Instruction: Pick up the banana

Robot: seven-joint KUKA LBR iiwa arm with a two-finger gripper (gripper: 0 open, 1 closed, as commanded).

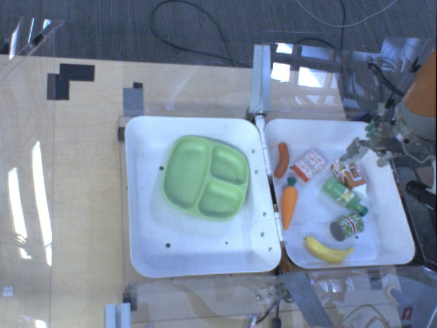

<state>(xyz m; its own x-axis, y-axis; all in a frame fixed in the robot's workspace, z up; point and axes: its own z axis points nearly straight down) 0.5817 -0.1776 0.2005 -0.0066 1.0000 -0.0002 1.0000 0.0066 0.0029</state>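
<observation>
The arm (420,94) is reaching in from the right edge, its orange band showing high above the right bin (399,210); the wrist is angling down and leftward, and the gripper (372,149) is hanging over the bin's upper right part; its two fingers are standing apart, one fingertip (355,149) pointing toward the small carton (349,175) just below it, and nothing is sitting between them.

The banana (328,250) is lying flat near the front edge of the right bin, curved, yellow, well apart from the gripper; just above it a small can (347,226) is lying on its side, and above that a green bottle (345,195) is lying tilted, close beside the carton.

Further left in the same bin a carrot (289,206) is pointing toward the front edge, with a sausage (281,160) just above it near the wall between the bins; a red and white box (308,165) is sitting between the sausage and the carton.

The left bin (147,203) is holding a green divided plate (205,177), lying flat near its middle; cables (191,29) are looping over the dark floor beyond the bench.
</observation>
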